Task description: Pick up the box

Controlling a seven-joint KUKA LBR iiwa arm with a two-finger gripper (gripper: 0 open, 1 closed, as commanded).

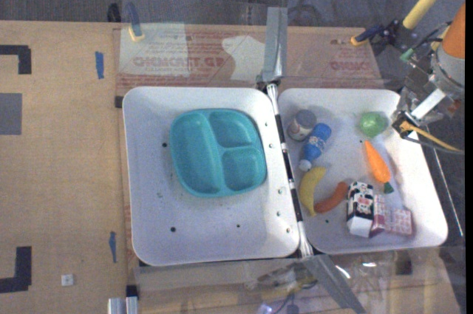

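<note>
A small white box with black cow spots [360,207] lies near the front of the right bin [429,231]. A pink patterned box [397,220] lies against its right side. My gripper [409,120] hangs over the right bin's far right part, above the rim, beside a green round thing [373,123]. It is well apart from both boxes, which lie toward the front of it, and it holds nothing that I can see.
The right bin also holds a grey can [301,124], a blue bottle [315,143], an orange carrot [377,162], a yellow banana [311,189] and a red pepper [332,196]. A teal divided plate [219,151] sits in the left bin [148,231].
</note>
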